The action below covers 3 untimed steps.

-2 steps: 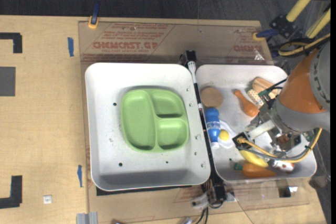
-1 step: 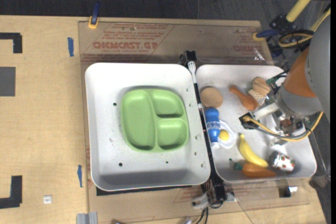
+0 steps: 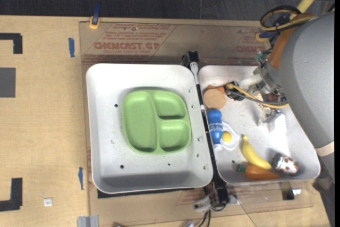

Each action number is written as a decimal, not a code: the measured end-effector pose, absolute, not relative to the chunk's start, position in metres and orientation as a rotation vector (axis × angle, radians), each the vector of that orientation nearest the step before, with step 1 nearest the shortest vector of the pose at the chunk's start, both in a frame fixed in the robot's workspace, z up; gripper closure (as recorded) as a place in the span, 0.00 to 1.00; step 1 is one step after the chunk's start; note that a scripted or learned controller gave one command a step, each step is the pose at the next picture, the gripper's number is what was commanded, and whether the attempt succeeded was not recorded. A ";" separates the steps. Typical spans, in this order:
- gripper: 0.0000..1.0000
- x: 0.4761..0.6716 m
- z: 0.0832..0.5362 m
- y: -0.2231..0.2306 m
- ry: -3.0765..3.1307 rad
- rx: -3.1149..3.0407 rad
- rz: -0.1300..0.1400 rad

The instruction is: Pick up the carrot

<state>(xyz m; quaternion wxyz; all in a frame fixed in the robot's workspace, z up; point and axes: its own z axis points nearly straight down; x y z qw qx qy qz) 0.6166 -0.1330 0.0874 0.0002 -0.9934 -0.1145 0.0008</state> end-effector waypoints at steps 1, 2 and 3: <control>0.00 0.637 0.145 -0.208 -0.338 -3.121 0.001; 0.00 0.583 0.108 -0.204 -0.334 -3.136 -0.044; 0.00 0.640 0.106 -0.156 -0.367 -3.142 -0.028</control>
